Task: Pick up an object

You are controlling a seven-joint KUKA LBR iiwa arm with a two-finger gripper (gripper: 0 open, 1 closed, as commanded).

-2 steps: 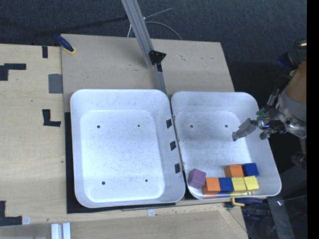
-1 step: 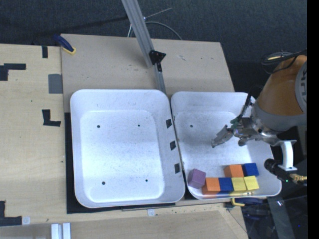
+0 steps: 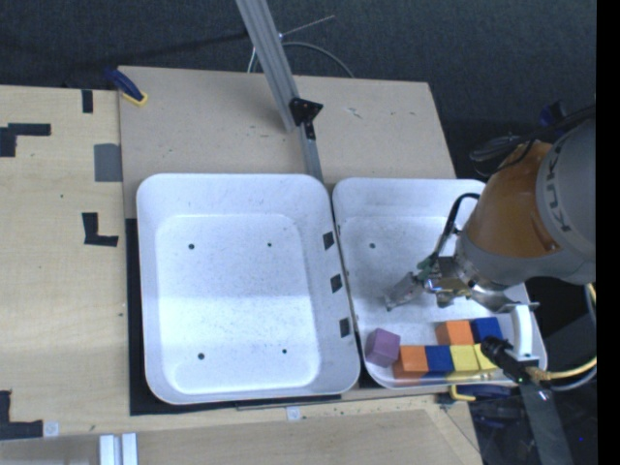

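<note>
Camera view: the grey arm with its orange band reaches in over the right bin, and its jaws hang low above that bin's white floor, near the middle. The metal tips look close together, but whether they are pressed shut or slightly spread cannot be told; nothing shows between them.

Just below the jaws, toward the bin's near edge, lies a purple block, apart from the tips. Further along that near edge, below and to the arm side of the jaws, a cluster of blocks sits touching one another: an orange block, a blue block, a yellow block, a second orange block behind them, and another blue block beside it.

Across from the jaws, on the far side from the arm, the left bin rests on the counter, its wall touching the right bin's wall.
</note>
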